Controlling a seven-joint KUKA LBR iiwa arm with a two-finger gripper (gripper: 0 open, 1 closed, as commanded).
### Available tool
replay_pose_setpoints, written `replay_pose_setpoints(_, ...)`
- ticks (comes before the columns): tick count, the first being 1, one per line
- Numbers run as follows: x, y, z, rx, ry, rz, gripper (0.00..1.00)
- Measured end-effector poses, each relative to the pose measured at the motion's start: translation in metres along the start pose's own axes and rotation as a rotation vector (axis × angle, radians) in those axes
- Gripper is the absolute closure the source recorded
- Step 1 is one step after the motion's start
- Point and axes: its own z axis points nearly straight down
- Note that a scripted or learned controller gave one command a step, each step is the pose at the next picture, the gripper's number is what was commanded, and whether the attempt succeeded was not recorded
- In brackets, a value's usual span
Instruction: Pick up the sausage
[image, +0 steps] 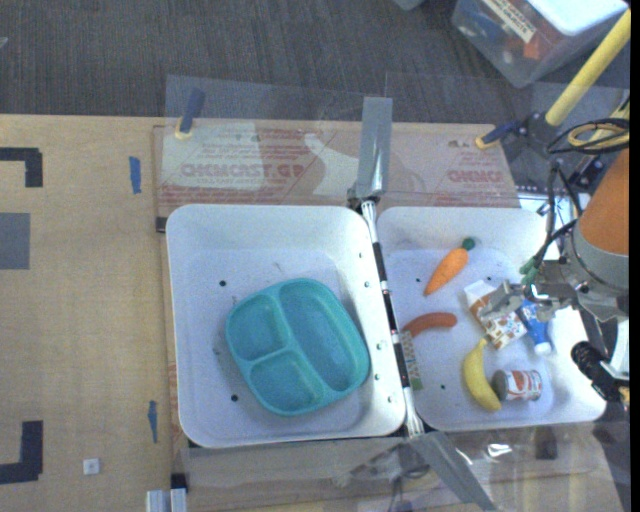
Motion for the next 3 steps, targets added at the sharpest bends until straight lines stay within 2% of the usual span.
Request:
replay_pose_setpoints(1,0.044,0.034,0.061,0.001,0.0,-0.045,0.0)
replay_pose_setpoints(2,0.041,0.035,0.051,-0.003,-0.001,-0.039,1.0)
replay_pose_setpoints(3,0.037,0.026,0.113,-0.01,-0.002,-0.283,1.0)
